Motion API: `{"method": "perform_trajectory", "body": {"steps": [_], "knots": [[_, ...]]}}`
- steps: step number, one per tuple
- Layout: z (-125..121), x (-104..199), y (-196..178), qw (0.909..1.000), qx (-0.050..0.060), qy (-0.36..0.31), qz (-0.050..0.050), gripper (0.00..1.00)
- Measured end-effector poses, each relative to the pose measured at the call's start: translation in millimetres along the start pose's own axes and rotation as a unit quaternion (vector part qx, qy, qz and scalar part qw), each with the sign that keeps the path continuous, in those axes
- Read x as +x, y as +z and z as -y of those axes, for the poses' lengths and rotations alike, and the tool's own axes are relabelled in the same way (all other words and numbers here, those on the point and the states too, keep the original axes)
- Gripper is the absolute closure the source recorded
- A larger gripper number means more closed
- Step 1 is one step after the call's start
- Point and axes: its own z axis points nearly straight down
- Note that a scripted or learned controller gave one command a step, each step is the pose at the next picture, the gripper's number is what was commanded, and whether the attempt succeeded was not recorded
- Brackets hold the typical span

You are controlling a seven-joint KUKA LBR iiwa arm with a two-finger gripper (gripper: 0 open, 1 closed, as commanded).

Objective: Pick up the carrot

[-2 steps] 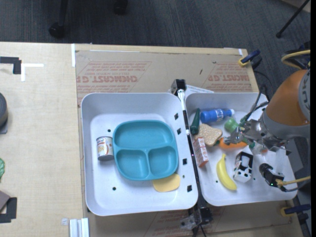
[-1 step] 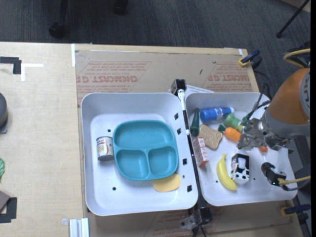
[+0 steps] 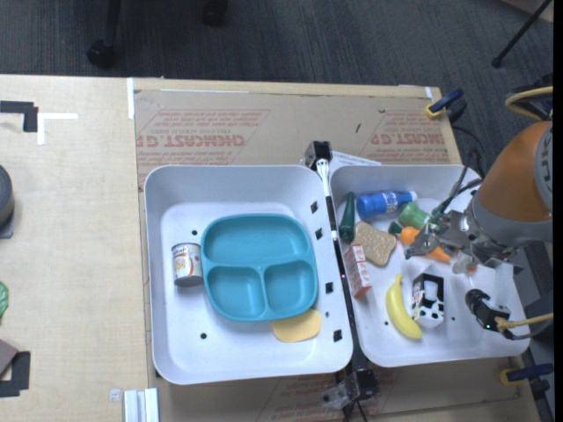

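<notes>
The carrot (image 3: 408, 233) lies in the right bin (image 3: 457, 345), orange, with a green leafy top (image 3: 413, 214) pointing to the back. My gripper (image 3: 429, 240) hangs directly over the carrot's right part and hides it; a bit of orange shows again below the gripper. The grey wrist with its orange band comes in from the right edge. Whether anything is gripped is hidden by the gripper body.
Around the carrot lie a blue bottle (image 3: 385, 202), a dark green vegetable (image 3: 348, 218), a bread slice (image 3: 378, 244), a brown box (image 3: 358, 269), a banana (image 3: 402, 310) and a black-and-white toy (image 3: 429, 297). The left bin holds a teal divided plate (image 3: 259, 266), a small can (image 3: 186, 264) and a yellow slice (image 3: 296, 326).
</notes>
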Motion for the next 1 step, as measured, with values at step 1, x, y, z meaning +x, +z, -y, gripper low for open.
{"method": "perform_trajectory", "body": {"steps": [1], "knots": [[-45.7,-3.5,18.1,0.9893,0.009,0.146,0.004,0.00]]}}
